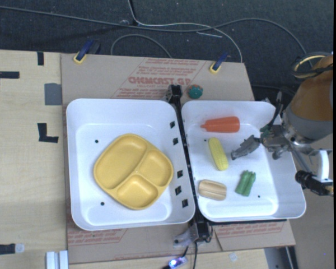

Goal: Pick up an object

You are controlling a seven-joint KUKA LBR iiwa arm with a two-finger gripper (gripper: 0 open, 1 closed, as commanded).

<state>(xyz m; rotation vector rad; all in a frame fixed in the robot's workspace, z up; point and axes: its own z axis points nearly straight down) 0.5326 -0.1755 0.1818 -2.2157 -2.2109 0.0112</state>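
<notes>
The right bin (285, 200) holds an orange carrot (220, 125) at the back, a yellow corn cob (218, 153) in the middle, a tan bun (212, 190) at the front left and a green vegetable piece (246, 182) at the front. My gripper (239, 151) hangs low over this bin, pointing left, just right of the corn and above the green piece. It is close to the corn but apart from it. Nothing shows in its grasp.
A yellow divided plate (134, 171) lies in the left bin (78, 150). A small teal object (196, 92) sits on the cardboard behind the bins. The arm (311, 108) comes in over the right bin's right wall. Cables run across the dark floor at the back.
</notes>
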